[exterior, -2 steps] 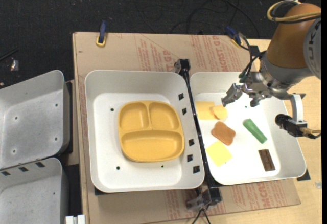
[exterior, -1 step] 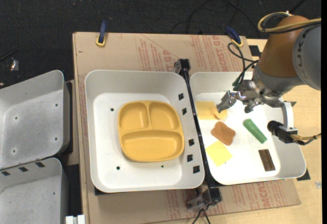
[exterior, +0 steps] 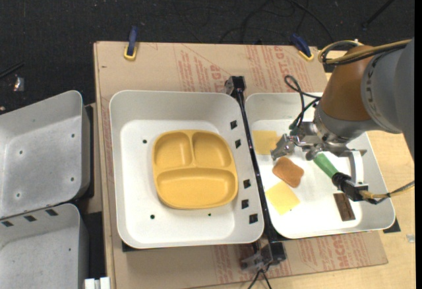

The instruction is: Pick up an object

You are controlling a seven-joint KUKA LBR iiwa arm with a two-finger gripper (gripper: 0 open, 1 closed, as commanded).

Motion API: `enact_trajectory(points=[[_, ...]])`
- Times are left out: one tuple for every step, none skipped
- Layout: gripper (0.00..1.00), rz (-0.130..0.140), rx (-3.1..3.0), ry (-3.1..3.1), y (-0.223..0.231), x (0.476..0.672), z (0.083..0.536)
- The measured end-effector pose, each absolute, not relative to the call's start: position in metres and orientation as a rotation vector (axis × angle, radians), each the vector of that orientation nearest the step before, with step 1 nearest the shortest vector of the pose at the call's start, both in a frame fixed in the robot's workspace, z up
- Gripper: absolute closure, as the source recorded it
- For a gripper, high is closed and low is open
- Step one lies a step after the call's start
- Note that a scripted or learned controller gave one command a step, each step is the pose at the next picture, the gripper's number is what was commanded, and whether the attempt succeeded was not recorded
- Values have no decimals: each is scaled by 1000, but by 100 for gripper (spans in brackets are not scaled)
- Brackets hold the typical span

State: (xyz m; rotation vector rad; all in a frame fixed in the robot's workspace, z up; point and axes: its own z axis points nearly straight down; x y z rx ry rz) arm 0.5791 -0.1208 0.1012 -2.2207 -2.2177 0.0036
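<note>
The gripper [exterior: 287, 146] hangs over the right bin [exterior: 376, 215], near its middle; whether it is released or clenched cannot be told. At its 6 o'clock, just below, lies a brown bread-like piece [exterior: 289, 171]. A yellow square slice [exterior: 282, 197] lies at 6 o'clock of that piece, and another yellow slice [exterior: 264, 141] sits at 9 o'clock of the gripper. A green-handled tool [exterior: 327, 166] lies at 3 o'clock. The left bin [exterior: 132, 215] bears a yellow divided plate [exterior: 194, 169]
</note>
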Motion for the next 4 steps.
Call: enact_trajectory(points=[[0, 2, -2222, -2219, -120, 579, 92], [100, 0, -2224, -2220, -120, 580, 102], [100, -5, -2222, -2228, -119, 585, 166], [100, -5, -2221, -2229, -113, 590, 226]])
